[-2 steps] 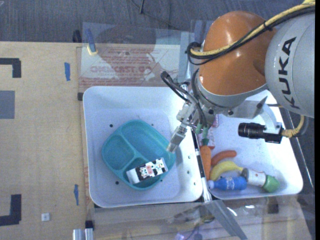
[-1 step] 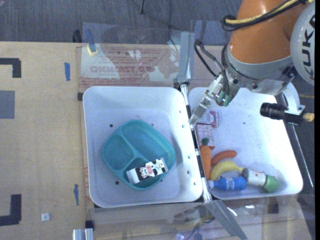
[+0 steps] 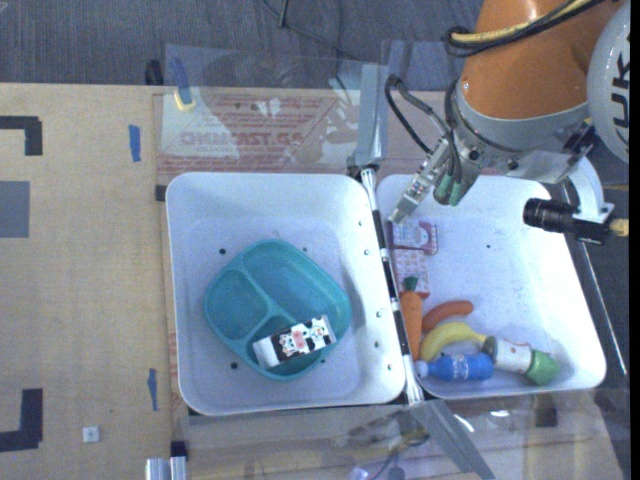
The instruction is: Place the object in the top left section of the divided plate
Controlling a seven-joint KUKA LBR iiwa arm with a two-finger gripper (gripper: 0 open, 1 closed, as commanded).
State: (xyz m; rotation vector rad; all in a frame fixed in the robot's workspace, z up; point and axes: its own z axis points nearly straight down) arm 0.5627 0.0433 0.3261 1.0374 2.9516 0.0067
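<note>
We found the pincer (image 3: 428, 188) above the right bin (image 3: 520, 218), released and grasping nothing. The divided plate (image 3: 275, 306) already carried a small box (image 3: 293, 342) in its lower section. We judged the pick step was in hand; next came descent onto one object, such as the carrot (image 3: 411, 313).

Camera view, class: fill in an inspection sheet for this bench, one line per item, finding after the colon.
Surface: pale wooden bench bearing two shallow white bins, left bin and right bin.
Job's things: teal plastic divided plate in the left bin; small black-and-white box lying in its lower section.
Clutter: in the right bin, orange carrot, red sausage, yellow banana, blue bottle, white bottle with green cap, pink packet.
Grippers: gripper above the right bin's upper left corner.
Cables: yellow cable over the arm.
Surroundings: blue tape marks on the bench.
</note>
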